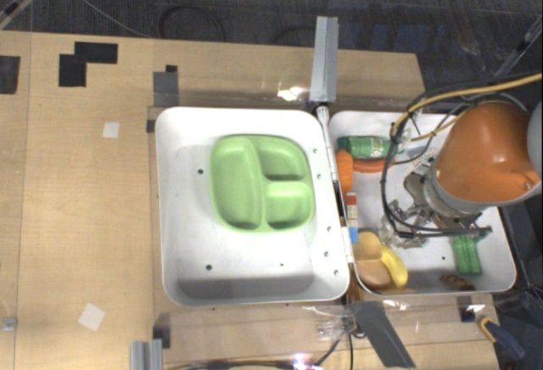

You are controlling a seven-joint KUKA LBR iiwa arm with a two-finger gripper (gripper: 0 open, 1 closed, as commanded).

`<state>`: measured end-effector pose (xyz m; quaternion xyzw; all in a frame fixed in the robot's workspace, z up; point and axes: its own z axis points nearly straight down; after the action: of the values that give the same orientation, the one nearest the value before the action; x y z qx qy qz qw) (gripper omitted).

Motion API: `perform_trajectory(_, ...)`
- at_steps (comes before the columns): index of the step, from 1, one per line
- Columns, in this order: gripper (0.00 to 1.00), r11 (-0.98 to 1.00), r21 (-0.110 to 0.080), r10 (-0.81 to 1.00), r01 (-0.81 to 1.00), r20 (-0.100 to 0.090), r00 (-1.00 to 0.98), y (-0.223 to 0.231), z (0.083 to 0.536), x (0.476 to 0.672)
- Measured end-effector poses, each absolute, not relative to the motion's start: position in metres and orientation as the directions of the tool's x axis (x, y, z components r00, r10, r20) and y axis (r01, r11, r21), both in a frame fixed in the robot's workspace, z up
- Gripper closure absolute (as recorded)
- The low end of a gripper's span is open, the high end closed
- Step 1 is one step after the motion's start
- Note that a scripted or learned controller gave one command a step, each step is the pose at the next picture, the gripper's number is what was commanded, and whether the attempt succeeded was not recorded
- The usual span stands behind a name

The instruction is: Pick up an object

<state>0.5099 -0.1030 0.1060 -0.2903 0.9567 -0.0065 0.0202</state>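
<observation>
Apparently, the hand [405, 222] is lowered into the right bin [496, 275], probably so that the banana [393, 266] or the carrot [344, 170] beside the left wall can be reached, but its state cannot be told.

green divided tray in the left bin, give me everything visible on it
The green divided tray is pale lime, looks like matte moulded plastic, with rounded corners. It has three compartments: one long one on its left, two smaller ones stacked on the right. It lies flat, open side up, near the middle of the left white bin, resting on the bin floor. Nothing sits in it or touches it.
</observation>
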Motion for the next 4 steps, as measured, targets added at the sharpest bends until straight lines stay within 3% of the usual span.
perform_trajectory(1,1.00,0.858,-0.017,-0.513,-0.513,-0.011,-0.858,-0.211,0.220,0.528)
perform_trajectory(2,1.00,0.542,-0.004,-0.840,-0.840,-0.004,-0.542,-0.205,0.168,0.515)
perform_trajectory(3,1.00,0.131,-0.006,-0.991,-0.991,-0.001,-0.131,-0.204,0.153,0.489)
perform_trajectory(4,1.00,0.095,-0.011,-0.995,-0.995,-0.002,-0.095,-0.170,0.198,0.533)
